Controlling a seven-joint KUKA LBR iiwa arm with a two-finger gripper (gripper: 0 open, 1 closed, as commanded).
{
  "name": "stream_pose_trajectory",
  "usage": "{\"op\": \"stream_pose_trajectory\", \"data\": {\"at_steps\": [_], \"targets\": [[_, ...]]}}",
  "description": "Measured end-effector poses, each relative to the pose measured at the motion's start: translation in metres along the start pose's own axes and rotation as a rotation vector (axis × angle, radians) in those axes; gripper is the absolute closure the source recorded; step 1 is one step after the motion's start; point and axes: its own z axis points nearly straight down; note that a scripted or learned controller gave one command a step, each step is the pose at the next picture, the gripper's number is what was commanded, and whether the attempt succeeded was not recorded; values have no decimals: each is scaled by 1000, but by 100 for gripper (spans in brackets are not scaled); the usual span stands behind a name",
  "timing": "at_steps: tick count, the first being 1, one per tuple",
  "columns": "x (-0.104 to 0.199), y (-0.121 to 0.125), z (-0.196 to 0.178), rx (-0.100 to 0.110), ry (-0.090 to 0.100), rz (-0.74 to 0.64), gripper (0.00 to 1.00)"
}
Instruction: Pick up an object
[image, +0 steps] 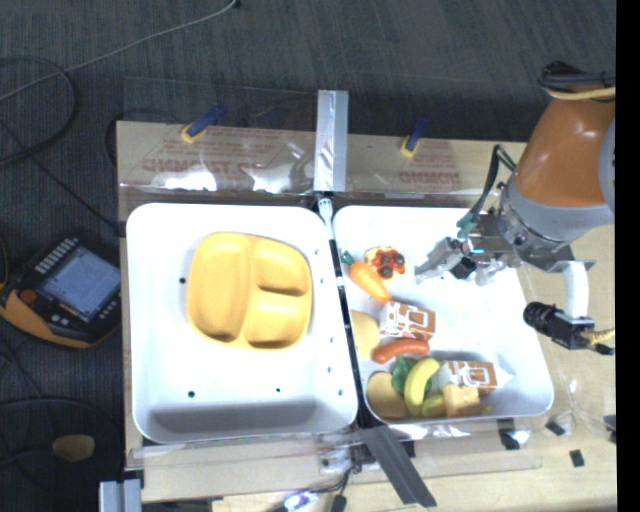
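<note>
In the right bin (520, 310) toy foods crowd the left and front parts: an orange carrot (366, 280), a small red and black piece (386, 261), a white carton (407, 320), a red sausage (400, 349), a yellow banana (421, 380) with a green piece (401, 368) and a second carton (472, 374). My gripper (447, 262) hangs over the right bin's upper middle, to the right of the red and black piece, fingers pointing left. Nothing shows between the fingers.
The left bin (150, 330) holds a yellow divided plate (248, 290). A grey taped strip (331, 140) runs behind the seam between the bins. A handheld controller (70, 290) lies on the floor at the left. A black fitting (548, 320) sticks out by the right bin's rim.
</note>
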Motion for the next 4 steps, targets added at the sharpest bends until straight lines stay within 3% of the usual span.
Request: {"op": "stream_pose_trajectory", "data": {"at_steps": [1,2,3,4], "targets": [[10,51,163,-1,0,44,0],[10,51,154,0,1,45,100],[10,51,154,0,1,45,0],[10,50,147,3,3,46,100]]}}
